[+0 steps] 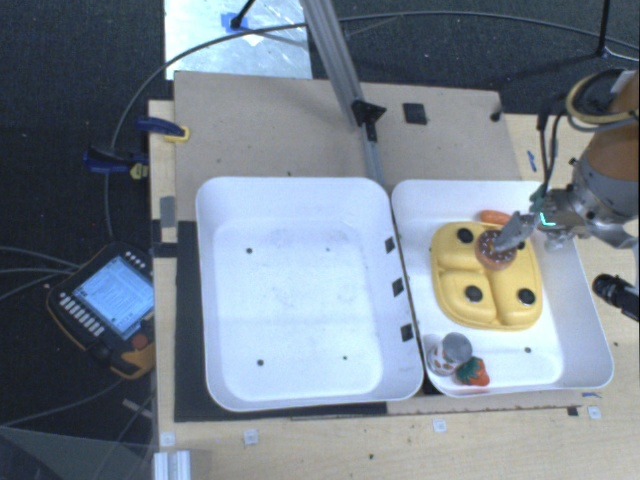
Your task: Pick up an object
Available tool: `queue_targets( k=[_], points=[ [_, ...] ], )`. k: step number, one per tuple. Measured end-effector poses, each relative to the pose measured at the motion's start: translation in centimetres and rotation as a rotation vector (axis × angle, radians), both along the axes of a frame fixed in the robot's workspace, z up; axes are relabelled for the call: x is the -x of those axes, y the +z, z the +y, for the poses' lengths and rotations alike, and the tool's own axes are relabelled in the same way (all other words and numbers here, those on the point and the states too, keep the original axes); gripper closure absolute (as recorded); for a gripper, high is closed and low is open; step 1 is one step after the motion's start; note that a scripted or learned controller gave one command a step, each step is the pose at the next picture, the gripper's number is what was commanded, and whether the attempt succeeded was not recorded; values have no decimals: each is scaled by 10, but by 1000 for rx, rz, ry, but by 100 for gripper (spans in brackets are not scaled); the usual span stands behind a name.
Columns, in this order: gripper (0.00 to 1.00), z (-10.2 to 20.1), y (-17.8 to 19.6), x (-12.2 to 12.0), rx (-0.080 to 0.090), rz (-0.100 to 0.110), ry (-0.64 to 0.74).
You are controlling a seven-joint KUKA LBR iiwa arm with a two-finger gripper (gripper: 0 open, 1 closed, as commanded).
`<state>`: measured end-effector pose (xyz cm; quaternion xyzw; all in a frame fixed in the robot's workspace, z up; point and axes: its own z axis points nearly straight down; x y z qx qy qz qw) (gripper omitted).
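On the bench we see two white bins; in the right bin (575,313) the gripper (508,236) meets a yellow tray (487,278) at its twelve o'clock edge; its grasp we cannot tell.

Two smooth white plastic bins (290,298) with a faint sheen sit on a matt, pale brown table (270,128) that looks like fibreboard. In the right-hand bin lies a glossy yellow moulded plastic piece (487,283) with dark round spots. The floor around is a rough, dark carpet (70,58). A dull grey metal pole (335,43) slants over the table. The robot's wrist carries a shiny orange band (605,98) above the grey metallic end effector (515,230).
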<state>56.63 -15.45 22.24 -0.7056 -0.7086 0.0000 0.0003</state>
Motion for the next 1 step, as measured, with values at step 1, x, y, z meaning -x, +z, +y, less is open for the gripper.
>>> queue_targets(
  k=[1],
  points=[
    [0, 0, 1, 0, 0, -2, 0]
  ],
)
